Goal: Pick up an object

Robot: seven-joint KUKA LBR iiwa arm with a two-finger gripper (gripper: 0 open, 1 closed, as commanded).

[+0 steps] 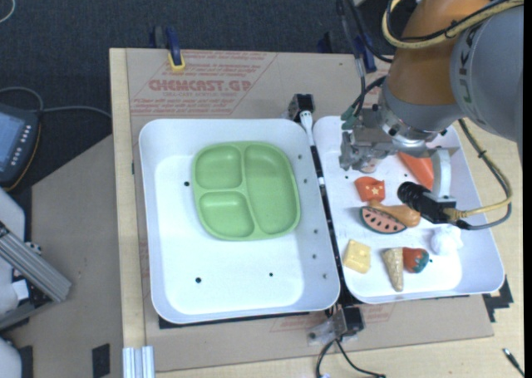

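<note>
End effector (363, 154) grip unclear, above right bin (490, 264), toy foods crowding below

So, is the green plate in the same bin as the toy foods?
No, the green plate lies in the left bin; the toy foods are in the right bin.

Only readable thing is the red print on the cardboard sheet (208, 77) under the bins, looks like "CHEMCAST" plus "GP". The smaller lines around it are too blurry.

Left of the jaws, the green divided plate (247, 190) looked smooth matt plastic; both white bins (166, 227) glossy plastic on cardboard (125, 102).
</note>
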